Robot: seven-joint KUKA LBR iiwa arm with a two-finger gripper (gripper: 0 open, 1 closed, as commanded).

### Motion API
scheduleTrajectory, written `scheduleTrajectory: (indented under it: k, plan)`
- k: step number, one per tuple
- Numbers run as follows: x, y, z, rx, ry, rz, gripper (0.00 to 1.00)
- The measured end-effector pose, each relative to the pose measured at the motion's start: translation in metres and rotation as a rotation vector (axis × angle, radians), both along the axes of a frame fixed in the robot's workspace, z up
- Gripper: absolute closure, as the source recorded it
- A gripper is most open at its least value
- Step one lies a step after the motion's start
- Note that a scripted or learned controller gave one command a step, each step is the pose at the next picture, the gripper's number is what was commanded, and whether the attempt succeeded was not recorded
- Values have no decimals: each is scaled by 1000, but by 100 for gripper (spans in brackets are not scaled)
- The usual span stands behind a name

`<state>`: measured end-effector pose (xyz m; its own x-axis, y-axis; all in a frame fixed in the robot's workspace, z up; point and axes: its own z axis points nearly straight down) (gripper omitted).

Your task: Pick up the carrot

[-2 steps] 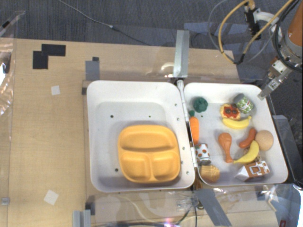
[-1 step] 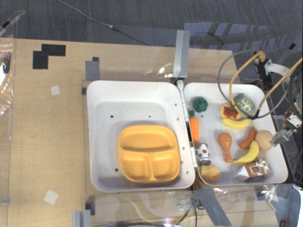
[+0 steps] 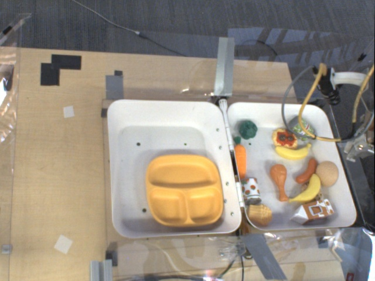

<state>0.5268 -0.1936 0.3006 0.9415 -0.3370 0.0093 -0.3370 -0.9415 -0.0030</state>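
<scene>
The carrot is a small orange cone with a green top. It lies lengthwise in the right bin, tight against that bin's left wall beside the divider. Its green end points to the back and its tip to the front. Just in front of its tip stands a small spotted can. Nothing is touching or covering the carrot from above.
The right bin also holds a green broccoli, a banana with a pizza slice, a drumstick, a sausage, an egg, a second banana and a carton. A yellow divided plate sits in the left bin. Cables hang over the right bin's back corner.
</scene>
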Motion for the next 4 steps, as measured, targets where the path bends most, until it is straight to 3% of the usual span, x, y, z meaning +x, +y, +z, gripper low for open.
scheduleTrajectory:
  k: [1, 2, 3, 4]
  plan:
    - [-27, -12, -80, 3, 9, 80, 100]
    - [-20, -12, -64, 0, 2, 145, 100]
    - [-7, -11, -110, 4, 8, 146, 100]
    - [-4, -10, -97, 3, -1, 147, 100]
